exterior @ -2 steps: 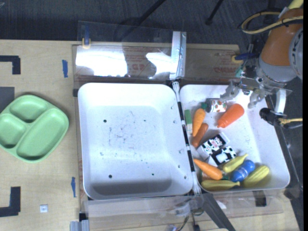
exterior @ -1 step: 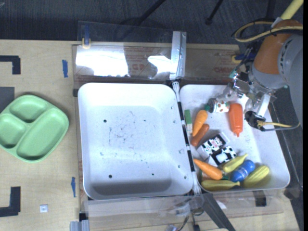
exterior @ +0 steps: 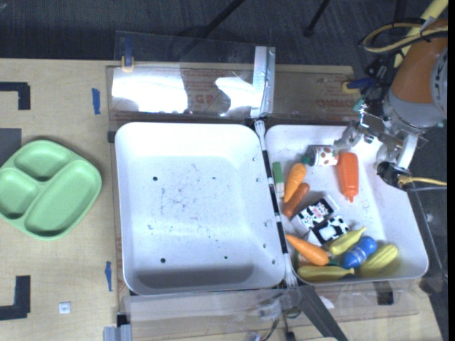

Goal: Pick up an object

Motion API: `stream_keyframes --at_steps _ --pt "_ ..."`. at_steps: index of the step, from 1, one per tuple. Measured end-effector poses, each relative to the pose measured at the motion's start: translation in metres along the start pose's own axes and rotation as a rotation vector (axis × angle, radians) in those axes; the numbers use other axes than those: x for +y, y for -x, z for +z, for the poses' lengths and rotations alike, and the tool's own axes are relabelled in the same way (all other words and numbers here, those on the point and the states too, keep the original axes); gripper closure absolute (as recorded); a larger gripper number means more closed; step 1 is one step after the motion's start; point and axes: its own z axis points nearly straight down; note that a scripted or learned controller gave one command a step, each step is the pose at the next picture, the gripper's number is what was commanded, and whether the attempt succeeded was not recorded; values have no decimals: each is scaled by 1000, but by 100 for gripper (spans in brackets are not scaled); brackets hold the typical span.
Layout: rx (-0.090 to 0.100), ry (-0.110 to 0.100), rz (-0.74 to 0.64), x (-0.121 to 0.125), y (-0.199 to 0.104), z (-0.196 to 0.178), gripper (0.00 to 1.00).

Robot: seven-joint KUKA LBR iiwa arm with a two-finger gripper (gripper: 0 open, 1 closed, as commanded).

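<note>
The right bin [exterior: 398,212] holds several toys. An orange carrot [exterior: 348,175] lies near its far right, beside a small white and red piece [exterior: 325,155]. Two more carrots [exterior: 295,188] lie along the left wall by a green stick [exterior: 278,175]. A black-and-white patterned toy [exterior: 323,220] sits mid-bin. At the front are another carrot [exterior: 307,248], yellow bananas [exterior: 380,256] and a blue ball [exterior: 362,248]. My gripper [exterior: 355,135] hangs over the bin's far right corner, just above and right of the white piece, with nothing seen in it.
The left bin [exterior: 142,155] adjoins the right one. A green divided plate [exterior: 46,187] rests on the bench at far left. A clear plastic panel [exterior: 192,84] stands behind the bins. Cables [exterior: 387,38] loop near the arm's wrist.
</note>
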Motion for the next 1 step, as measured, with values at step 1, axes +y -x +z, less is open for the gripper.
stream_keyframes --at_steps 1 --pt "1 -4 -64 -4 25 46 0"
